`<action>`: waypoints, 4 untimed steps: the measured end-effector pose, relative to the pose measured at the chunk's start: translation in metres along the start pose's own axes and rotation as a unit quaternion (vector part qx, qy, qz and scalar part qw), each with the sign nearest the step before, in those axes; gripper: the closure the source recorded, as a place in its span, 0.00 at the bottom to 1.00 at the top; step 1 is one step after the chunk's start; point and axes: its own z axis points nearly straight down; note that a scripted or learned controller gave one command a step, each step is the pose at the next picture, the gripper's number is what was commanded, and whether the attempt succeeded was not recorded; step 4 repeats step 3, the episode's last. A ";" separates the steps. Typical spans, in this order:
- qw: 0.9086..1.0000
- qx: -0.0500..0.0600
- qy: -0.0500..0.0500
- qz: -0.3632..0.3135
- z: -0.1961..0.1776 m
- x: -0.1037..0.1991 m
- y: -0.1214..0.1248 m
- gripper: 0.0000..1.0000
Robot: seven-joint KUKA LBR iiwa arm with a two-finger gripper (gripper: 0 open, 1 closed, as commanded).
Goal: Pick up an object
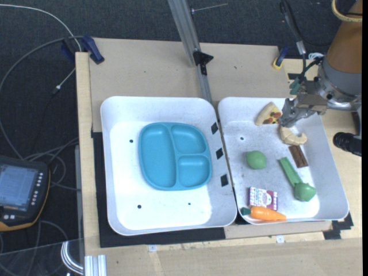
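Note:
The right bin (238,125) holds several toy items. A pizza slice (266,114) lies at its far edge, with a beige curved piece (292,135) and a brown bar (298,156) just in front of it. A green ball (256,159) sits mid-bin. A green scoop (296,180) lies near the right wall. A pink box (263,198) and an orange carrot (267,214) rest at the front edge. My gripper (287,117) hangs low over the far part of this bin, between the pizza slice and the beige piece. I see nothing lifted.
The left bin (115,171) bears a blue divided plate (175,155). A metal post (187,27) slants up behind the bins. Cables and a pendant (20,191) lie off the bench to the left.

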 end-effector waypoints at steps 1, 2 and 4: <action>1.000 0.004 0.001 -0.002 0.020 0.045 -0.004 1.00; 1.000 0.004 0.002 -0.003 0.026 0.107 -0.005 1.00; 1.000 0.005 0.001 -0.001 0.048 0.155 -0.008 1.00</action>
